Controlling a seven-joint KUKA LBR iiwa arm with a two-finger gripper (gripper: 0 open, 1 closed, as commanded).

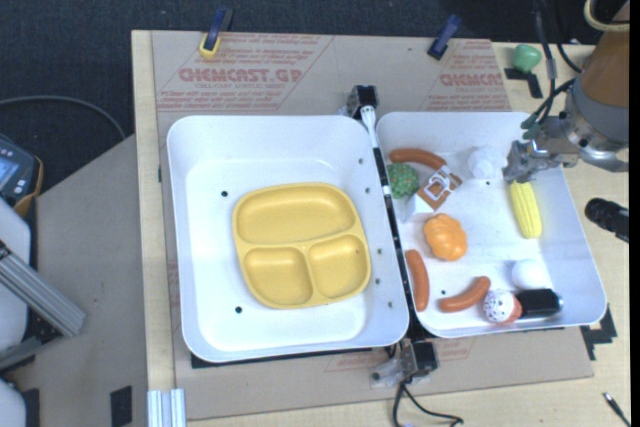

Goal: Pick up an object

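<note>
Pickup pending: your gripper [524,165], finger state indiscernible, hovers just above the corn cob [526,208] in the right bin [590,260]; nothing lifted.

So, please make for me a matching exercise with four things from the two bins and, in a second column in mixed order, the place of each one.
Things:
1. yellow divided tray
2. corn cob
3. broccoli
4. orange pumpkin

Places:
A. right bin, just below the gripper
B. middle of the left bin
C. right bin, near its centre
D. right bin, at its left wall, below a sausage

Pairs: 1-B, 2-A, 3-D, 4-C
</note>
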